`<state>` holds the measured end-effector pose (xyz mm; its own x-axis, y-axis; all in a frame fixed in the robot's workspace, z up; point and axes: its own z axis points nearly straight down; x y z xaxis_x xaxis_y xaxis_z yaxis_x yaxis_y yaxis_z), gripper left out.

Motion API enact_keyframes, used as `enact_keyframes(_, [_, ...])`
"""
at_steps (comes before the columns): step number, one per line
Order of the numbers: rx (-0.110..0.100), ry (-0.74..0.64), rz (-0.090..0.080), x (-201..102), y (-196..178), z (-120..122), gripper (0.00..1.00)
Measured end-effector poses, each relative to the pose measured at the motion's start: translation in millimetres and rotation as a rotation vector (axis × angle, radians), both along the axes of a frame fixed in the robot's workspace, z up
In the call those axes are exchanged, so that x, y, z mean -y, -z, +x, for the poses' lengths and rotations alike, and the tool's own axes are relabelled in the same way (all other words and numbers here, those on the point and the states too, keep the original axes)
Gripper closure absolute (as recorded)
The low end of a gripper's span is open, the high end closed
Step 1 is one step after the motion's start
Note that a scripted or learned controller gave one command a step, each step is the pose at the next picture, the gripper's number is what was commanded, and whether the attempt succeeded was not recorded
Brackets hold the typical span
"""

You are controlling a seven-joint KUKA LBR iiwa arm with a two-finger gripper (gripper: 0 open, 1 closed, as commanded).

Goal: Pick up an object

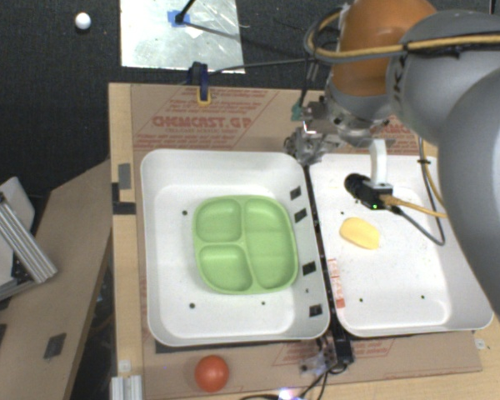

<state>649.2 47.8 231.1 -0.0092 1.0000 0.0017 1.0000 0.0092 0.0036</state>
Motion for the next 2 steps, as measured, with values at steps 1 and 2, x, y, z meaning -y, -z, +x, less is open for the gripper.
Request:
enact_keyframes(1, [-0.001,-0.001,0.001,-63.3,-0.2,-0.6,1.0])
enact_keyframes(2, [-0.002,0.004,-0.001,-58.9,0.0,-0.4,0.0])
